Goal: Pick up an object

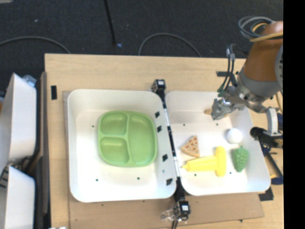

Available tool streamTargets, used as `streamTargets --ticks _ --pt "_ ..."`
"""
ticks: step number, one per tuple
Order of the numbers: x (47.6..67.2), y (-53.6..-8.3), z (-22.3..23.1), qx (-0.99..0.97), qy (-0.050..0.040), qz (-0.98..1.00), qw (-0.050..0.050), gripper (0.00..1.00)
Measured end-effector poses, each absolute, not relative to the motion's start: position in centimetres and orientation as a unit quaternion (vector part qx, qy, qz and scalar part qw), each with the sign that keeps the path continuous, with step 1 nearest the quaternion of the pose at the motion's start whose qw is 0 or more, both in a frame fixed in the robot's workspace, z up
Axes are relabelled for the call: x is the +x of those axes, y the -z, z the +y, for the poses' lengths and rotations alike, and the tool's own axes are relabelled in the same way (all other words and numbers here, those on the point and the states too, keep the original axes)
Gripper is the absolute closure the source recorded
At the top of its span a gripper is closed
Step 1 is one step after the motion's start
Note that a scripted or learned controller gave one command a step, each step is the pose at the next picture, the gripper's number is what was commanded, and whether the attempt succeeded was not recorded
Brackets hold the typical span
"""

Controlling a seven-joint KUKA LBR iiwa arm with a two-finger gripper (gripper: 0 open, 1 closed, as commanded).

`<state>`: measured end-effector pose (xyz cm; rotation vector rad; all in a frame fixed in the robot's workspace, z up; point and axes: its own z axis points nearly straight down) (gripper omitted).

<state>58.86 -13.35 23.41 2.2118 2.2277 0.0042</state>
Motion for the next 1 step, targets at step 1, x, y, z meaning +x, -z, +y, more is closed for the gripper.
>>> streamTargets --ticks 1 --pt "60.97 -23.96 -7.81 0.704 -0.0013 0.710 0.001 1.00"
